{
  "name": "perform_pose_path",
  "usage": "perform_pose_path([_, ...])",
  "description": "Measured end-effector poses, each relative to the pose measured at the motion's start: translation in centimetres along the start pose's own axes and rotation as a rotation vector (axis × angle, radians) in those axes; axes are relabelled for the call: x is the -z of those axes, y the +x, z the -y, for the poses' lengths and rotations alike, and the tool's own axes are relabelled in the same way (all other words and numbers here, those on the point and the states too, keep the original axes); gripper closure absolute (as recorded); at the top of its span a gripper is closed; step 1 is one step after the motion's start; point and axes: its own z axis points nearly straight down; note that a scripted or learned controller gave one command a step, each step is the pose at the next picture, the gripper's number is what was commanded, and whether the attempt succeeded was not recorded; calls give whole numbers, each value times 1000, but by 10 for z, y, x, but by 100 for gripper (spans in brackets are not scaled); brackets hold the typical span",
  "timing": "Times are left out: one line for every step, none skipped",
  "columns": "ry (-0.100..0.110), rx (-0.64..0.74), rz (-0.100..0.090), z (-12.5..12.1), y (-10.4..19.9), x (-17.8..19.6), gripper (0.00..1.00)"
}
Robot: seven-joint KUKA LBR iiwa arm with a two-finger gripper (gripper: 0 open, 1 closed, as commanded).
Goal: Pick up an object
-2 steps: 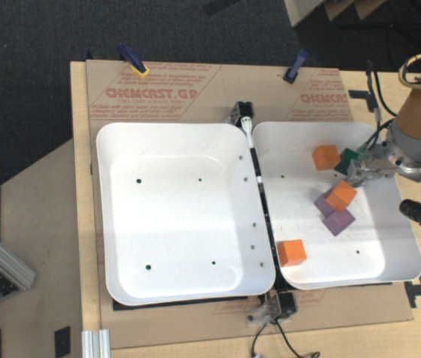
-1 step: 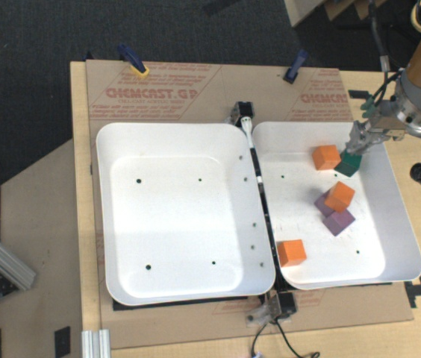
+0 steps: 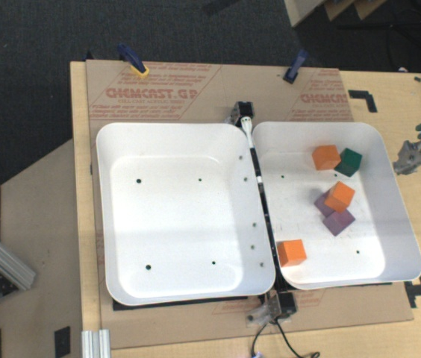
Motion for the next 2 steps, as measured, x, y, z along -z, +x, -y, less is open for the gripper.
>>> perform_pose_path([-8,13,-3,5,44,72,100])
perform_pose_path([-5,6,0,-15,3,81,100])
